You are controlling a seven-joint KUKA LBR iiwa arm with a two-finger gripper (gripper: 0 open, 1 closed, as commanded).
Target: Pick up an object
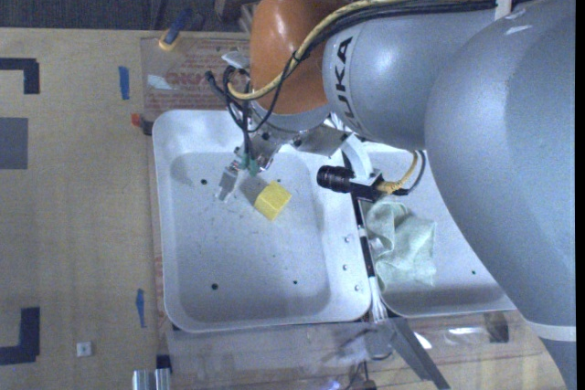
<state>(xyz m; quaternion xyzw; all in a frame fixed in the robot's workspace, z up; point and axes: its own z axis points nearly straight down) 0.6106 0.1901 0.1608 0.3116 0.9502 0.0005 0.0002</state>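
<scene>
1. Black capital letters run down the grey arm [439,78] near its orange band [288,46]; "KUKA" can be partly read there.
2. At the top right, a white label with red print lies on a clear container, too small to read.
3. The gripper [230,181] hangs low over the left bin [183,288], near its upper middle. Its fingers look close together with nothing visible between them.
4. A yellow block [272,200] lies on the left bin's floor, just right of the fingertips and apart from them.
5. A pale green cloth [400,240] lies crumpled in the right bin [475,292], near the wall shared by the two bins.
6. A black cylinder [336,178] with a yellow cable sticks out from the wrist above that wall.
7. The bins sit on a light wooden bench [73,233] marked with black corner shapes and short strips of blue tape [124,82].
8. Behind the bench, the floor is dark grey, with a wooden frame and cables standing on it.
</scene>
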